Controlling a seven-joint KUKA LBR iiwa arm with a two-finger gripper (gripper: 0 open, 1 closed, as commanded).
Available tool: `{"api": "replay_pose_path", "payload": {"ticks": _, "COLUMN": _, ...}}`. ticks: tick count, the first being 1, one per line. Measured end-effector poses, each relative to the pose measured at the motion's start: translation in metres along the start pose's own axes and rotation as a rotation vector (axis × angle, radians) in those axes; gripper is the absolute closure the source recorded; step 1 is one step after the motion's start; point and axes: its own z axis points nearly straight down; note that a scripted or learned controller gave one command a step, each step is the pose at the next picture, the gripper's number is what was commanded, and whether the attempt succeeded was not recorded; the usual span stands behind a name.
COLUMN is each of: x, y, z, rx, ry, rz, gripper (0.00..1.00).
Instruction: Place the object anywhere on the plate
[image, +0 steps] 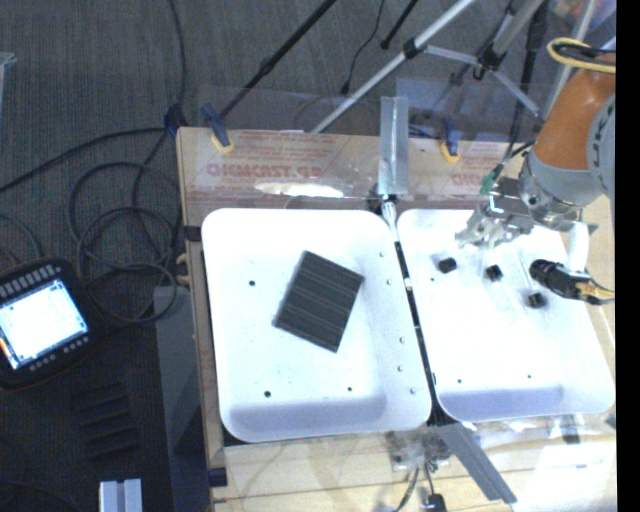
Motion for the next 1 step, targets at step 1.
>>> {"api": "replay_pose_path", "payload": {"ticks": 1, "x": 0.0891, "y": 0.0196, "z": 0.0181, "rx": -0.001, "ry": 0.003, "rz": -0.219, "gripper": 1.0}}
